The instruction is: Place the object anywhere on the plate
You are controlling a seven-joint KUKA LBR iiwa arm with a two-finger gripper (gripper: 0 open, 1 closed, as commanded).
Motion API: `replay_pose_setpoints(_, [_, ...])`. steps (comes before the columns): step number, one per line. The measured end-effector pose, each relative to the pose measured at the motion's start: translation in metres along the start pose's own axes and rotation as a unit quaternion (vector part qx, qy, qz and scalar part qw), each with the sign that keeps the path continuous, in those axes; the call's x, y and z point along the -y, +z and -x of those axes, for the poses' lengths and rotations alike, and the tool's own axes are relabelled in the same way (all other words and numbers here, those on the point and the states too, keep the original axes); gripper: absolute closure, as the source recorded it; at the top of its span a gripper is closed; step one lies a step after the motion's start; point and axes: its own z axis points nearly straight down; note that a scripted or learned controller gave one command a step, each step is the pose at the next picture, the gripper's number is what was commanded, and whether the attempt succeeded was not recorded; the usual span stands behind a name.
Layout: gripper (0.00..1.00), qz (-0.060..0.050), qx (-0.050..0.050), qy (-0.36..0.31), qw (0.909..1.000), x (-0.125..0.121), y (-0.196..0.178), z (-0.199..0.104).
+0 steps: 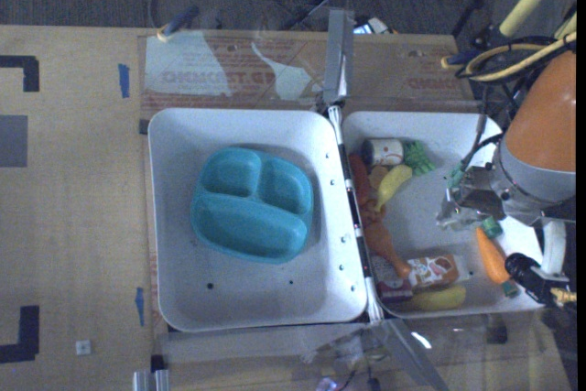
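Observation:
A teal plate [252,203] with three compartments lies in the middle of the left bin [174,288]. My gripper [461,202] hangs low over the right side of the right bin [439,125], above its bare floor. An orange carrot [492,257] lies just to the gripper's lower right, and a small green piece [491,227] shows beside it. A yellow banana-like piece [394,184] lies to the gripper's left, well apart from it. Nothing lies on the plate.
Along the right bin's left and front walls lie a small can [385,150], a green leafy toy [418,158], a red strip [361,182], an orange drumstick [382,244], a printed packet [431,271] and a second yellow piece [441,298]. The divider [352,224] separates the bins.

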Motion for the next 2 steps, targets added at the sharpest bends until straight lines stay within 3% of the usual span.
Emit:
replay_pose_setpoints(1, [1.00, 0.000, 0.000, -0.175, 0.9847, -0.005, 0.015, -0.114])
replay_pose_setpoints(2, [1.00, 0.001, 0.000, -0.278, 0.9605, 0.011, 0.005, -0.171])
